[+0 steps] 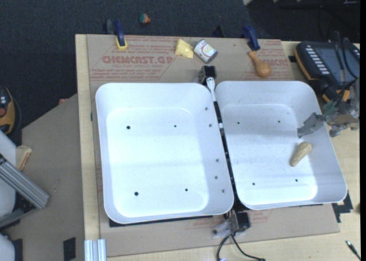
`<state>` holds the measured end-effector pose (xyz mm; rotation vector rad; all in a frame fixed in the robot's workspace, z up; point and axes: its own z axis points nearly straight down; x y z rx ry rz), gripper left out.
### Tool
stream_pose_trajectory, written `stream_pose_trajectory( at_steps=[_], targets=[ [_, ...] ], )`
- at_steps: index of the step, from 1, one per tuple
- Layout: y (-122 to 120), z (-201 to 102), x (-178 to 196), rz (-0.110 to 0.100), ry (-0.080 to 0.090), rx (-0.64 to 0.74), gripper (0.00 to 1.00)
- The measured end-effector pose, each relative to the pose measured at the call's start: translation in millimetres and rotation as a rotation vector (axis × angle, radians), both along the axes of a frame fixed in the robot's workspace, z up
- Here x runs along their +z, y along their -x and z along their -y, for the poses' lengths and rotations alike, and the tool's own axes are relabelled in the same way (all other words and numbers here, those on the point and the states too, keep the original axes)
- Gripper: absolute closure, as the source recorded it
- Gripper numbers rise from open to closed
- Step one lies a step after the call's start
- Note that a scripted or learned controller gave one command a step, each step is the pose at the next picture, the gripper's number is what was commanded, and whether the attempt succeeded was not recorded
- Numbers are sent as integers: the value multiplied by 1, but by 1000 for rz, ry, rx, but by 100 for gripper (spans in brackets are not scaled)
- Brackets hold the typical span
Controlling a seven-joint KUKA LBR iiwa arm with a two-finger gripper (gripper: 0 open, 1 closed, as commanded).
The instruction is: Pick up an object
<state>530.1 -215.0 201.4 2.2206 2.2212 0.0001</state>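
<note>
Lying in rt bin (269, 97): tan object (300, 153)

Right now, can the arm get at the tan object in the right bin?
Probably yes: the tan object lies alone on the right bin's floor, with the gripper just above it and nothing between them.

behind the bins lie a yellow wedge (183, 48), a small can (205, 51) and a wooden-handled tool (259, 63).
</note>
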Motion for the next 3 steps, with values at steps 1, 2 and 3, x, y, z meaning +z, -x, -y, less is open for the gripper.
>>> stream_pose_trajectory(
  at_steps=[1, 2, 3],
  targets=[
    [-1, 0, 11, 3, 2, 1, 100],
    [27, 11, 161, 17, 8, -1, 100],
    [52, -63, 79, -7, -5, 4, 100]
  ],
)
